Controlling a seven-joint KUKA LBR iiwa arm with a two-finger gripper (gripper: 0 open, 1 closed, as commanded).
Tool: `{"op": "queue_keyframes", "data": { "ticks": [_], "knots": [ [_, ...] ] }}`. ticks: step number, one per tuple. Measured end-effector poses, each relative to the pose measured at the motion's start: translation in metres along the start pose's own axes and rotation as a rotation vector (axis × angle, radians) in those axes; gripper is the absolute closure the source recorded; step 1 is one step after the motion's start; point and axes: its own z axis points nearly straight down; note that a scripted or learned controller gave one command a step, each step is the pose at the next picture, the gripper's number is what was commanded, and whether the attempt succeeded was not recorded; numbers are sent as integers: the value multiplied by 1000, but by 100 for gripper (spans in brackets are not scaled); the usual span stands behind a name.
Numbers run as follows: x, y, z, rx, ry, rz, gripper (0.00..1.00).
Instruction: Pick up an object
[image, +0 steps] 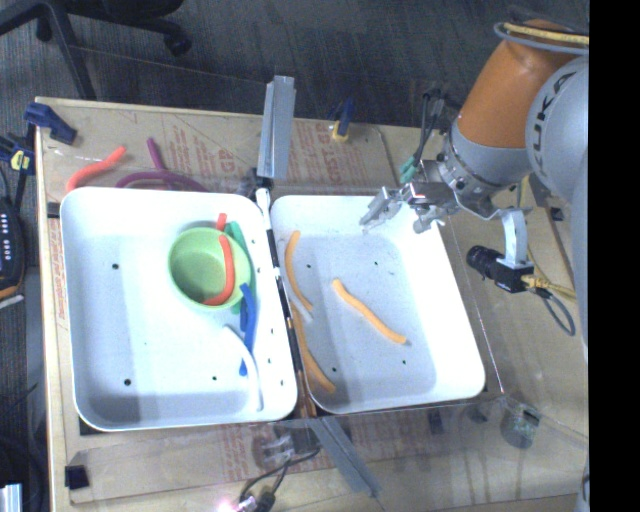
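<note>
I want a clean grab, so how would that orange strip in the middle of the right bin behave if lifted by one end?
The orange strip is long, thin and wavy, so it probably droops. It looks light. Lying flat on the right bin floor, it may slide when nudged.

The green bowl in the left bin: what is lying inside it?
A curved red-orange strip lies inside the green bowl, along its right side, with one end sticking out over the rim. The bowl hides whatever is under it in the left bin.
</note>
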Motion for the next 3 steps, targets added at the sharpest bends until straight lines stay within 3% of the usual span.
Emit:
{"op": "queue_keyframes", "data": {
  "ticks": [1,2,3],
  "knots": [
    [-14,-23,107,0,0,-140,0],
    [-16,-38,186,-1,-1,-172,0],
    [-17,-39,177,2,-2,-177,100]
  ]
}}
